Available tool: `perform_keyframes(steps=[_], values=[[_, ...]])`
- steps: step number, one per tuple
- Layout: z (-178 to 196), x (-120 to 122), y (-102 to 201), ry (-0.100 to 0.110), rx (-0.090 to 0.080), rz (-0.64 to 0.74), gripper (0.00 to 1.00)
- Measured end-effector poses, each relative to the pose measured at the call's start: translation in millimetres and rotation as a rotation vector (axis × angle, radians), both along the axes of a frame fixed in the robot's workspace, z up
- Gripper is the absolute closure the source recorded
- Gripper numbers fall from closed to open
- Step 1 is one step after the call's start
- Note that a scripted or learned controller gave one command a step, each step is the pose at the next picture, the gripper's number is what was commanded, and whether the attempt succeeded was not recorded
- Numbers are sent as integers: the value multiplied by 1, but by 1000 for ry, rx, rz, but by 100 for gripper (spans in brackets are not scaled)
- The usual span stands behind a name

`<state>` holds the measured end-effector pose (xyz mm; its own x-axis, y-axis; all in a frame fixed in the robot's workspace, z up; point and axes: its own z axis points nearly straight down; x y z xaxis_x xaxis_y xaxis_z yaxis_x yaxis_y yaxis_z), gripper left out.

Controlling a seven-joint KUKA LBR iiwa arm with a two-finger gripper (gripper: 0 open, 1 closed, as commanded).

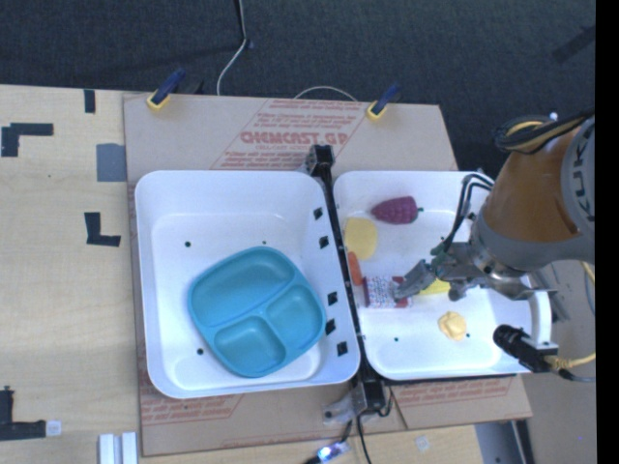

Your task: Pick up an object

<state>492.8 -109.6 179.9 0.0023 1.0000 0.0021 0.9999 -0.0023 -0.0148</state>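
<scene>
Fingertips of the gripper (418,280) sit low in the right bin (426,361), close to its centre, and you can see them just at the 3 o'clock edge of a small flat packet with red print (383,291); whether they are spread or pinched I cannot tell, since the dark finger ends blur together against the packet and nothing plainly sits between them. Judge this as the reach-and-close step of the pick: the tool is down at object level, but no grasp is confirmed. Just behind the fingers, at their 3 o'clock, a yellow piece (437,286) peeks out from under the wrist, partly hidden. Working outward, a small yellow lump (452,326) lies at 5 o'clock from the gripper, a pale yellow rounded object (361,235) at 10 o'clock near the divider, an orange-red stick (355,269) along the divider at 9 o'clock, and a dark magenta fruit-like object (395,210) at 11 o'clock, well apart. The left bin (155,211) holds a blue sectioned plate (255,309). For your next move, expect to need a firm closing on the packet's edge and a straight lift; the packet looks thin and flat, so it may slip out.
</scene>
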Motion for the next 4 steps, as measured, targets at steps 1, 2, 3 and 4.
perform_keyframes(steps=[1,2,3,4], values=[[5,2,0,-9,-1,4,0],[-60,-1,6,-3,1,3,0],[-98,-2,6,-9,-2,3,0],[-88,-1,6,-10,-2,3,100]])
